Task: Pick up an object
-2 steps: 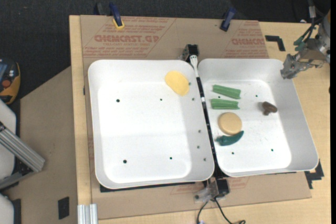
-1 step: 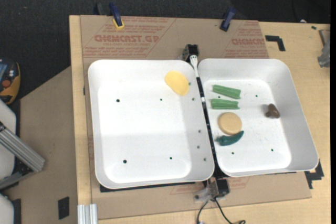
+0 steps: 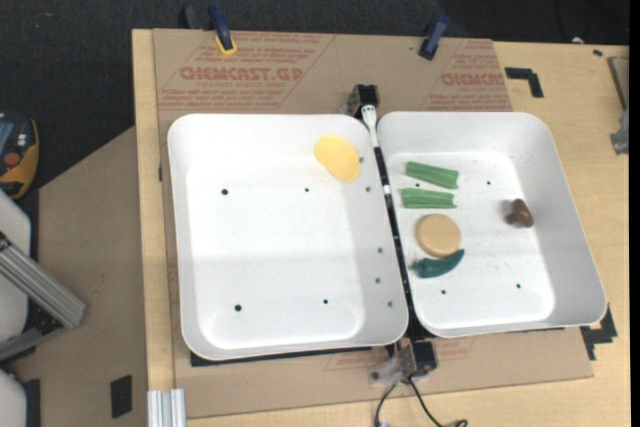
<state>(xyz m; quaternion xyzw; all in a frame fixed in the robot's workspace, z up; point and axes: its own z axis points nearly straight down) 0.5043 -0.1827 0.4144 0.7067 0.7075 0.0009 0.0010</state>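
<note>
Objects lay loose for picking: a yellow lump (image 3: 338, 157) in the left bin (image 3: 200, 315); green sticks (image 3: 431, 176), a tan disc (image 3: 438, 235) and a brown piece (image 3: 518, 213) in the right bin (image 3: 560, 305); nothing picked yet.

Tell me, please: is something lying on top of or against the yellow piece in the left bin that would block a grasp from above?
Nothing visible does. The yellow piece lies alone near the left bin's upper right corner, with nothing on it. Only the bin's right wall is close beside it. The other items lie in the right bin.
</note>
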